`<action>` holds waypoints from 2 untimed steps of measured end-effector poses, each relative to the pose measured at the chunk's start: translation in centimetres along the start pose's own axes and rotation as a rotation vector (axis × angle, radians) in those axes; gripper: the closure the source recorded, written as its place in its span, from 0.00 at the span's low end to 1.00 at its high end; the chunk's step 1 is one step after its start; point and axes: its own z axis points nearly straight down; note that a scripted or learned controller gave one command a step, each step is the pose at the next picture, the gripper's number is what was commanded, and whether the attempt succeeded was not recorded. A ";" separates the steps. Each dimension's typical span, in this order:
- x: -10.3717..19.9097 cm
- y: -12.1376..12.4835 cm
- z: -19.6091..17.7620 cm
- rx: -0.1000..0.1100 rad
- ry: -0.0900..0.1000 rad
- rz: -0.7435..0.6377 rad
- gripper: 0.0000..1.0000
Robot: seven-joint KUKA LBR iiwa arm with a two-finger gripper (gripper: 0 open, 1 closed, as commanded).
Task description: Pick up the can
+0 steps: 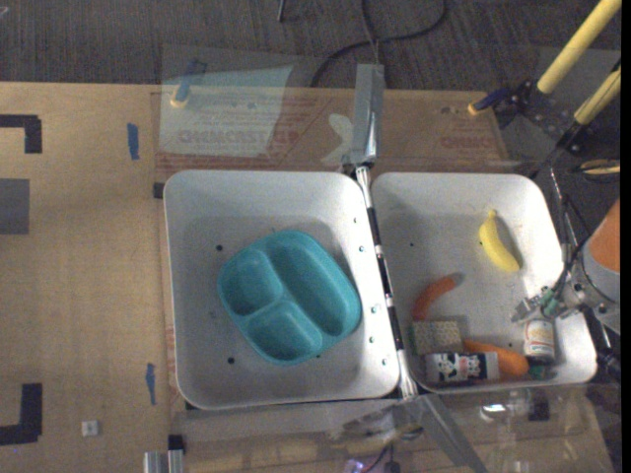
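A small can [539, 338] with a pale top and a reddish label stands in the right bin [444, 200], near its front right corner. My gripper [537, 308] reaches in from the right edge and hangs just above and behind the can, very close to its top. The grey wrist with its orange band [609, 227] sits over the bin's right wall. The view does not show whether the gripper touches the can.
In the right bin also lie a yellow banana [498, 241], two orange carrot-like pieces [435, 295] [505, 359], a tan sponge [436, 336] and a dark-and-white container [461, 367] on its side. A teal divided plate [287, 295] rests in the left bin [197, 215].
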 end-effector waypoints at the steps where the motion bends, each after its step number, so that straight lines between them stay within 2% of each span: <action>1: 0.2 0.1 0.0 0.002 0.004 -0.003 0.00; 2: 0.8 0.4 1.0 0.003 0.014 0.291 0.00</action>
